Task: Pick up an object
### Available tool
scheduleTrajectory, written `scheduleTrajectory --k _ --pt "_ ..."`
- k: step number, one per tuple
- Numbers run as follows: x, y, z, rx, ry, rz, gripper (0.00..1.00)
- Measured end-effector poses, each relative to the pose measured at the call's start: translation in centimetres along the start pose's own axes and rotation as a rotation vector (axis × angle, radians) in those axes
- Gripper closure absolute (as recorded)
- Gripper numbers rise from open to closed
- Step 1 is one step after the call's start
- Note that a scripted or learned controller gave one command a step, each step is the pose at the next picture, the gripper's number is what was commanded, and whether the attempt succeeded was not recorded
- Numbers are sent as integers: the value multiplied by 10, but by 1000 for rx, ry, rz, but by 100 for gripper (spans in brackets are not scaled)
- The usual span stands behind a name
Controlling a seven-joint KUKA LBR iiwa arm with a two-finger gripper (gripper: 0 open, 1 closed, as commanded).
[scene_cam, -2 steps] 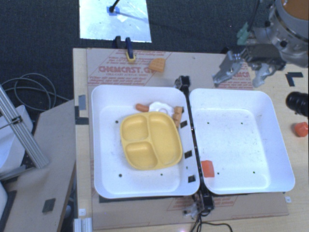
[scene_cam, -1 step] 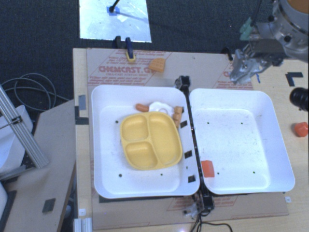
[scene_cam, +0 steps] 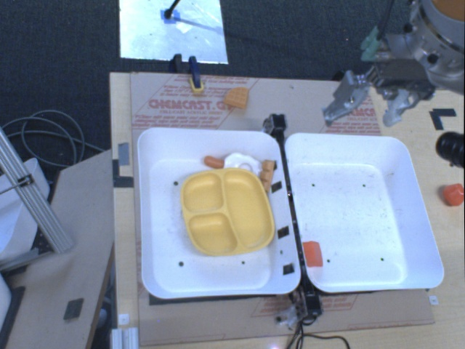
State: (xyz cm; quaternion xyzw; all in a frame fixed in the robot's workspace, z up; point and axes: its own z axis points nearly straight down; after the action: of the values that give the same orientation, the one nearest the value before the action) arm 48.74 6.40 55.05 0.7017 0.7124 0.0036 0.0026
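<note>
Two bins lie below the pincer (scene_cam: 371,105) | fingers spread, gripping nothing | yellow divided plate (scene_cam: 226,211) in left bin (scene_cam: 156,267), far lower-left | small orange block (scene_cam: 312,253) in right bin (scene_cam: 407,267), below.

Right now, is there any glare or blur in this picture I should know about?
Camera view: strong glare on the metal sheet at top; the claw looks slightly soft; the yellow tray and orange block are evenly lit and sharp, with faint shadows.
</note>
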Motion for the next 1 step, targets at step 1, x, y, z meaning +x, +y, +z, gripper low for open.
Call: scheduleTrajectory --k 1 --pt "-42 -2 16 7 -2 18 0"
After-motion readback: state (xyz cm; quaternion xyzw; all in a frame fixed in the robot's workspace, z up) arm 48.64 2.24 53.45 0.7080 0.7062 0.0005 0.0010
